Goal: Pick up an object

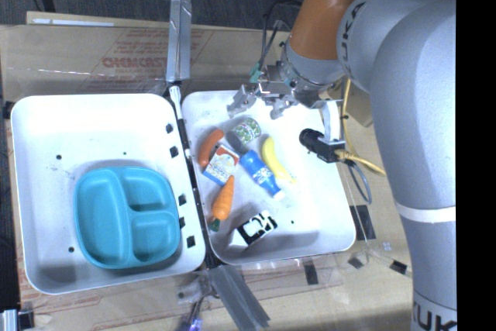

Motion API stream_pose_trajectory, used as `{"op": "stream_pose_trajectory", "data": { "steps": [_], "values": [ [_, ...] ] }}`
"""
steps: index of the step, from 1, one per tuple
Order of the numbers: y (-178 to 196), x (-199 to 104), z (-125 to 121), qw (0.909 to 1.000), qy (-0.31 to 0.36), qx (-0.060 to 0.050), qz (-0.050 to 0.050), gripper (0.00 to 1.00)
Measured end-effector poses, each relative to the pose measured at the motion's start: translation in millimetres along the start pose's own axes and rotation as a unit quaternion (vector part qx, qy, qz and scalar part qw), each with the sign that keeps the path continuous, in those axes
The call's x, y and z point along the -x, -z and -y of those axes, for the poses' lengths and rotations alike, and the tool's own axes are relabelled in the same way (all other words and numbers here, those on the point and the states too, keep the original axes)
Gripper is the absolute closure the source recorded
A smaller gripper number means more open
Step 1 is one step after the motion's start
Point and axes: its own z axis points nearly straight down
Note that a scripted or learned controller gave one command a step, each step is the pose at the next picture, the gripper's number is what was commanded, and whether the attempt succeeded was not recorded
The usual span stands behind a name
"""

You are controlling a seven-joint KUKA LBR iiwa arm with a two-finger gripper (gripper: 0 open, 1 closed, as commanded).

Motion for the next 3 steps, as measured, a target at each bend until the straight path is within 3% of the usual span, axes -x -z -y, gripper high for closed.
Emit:
{"op": "stream_pose_trajectory", "data": {
  "steps": [1,2,3],
  "values": [
    [-113.0,49.6,5.5,0.9994,-0.034,0.001,0.0,0.0],
    [-103.2,48.9,5.5,0.9995,-0.033,0.0,0.0,1.0],
    [-8.0,-7.7,2.3,1.0,-0.004,0.002,0.0,1.0]
  ]
}}
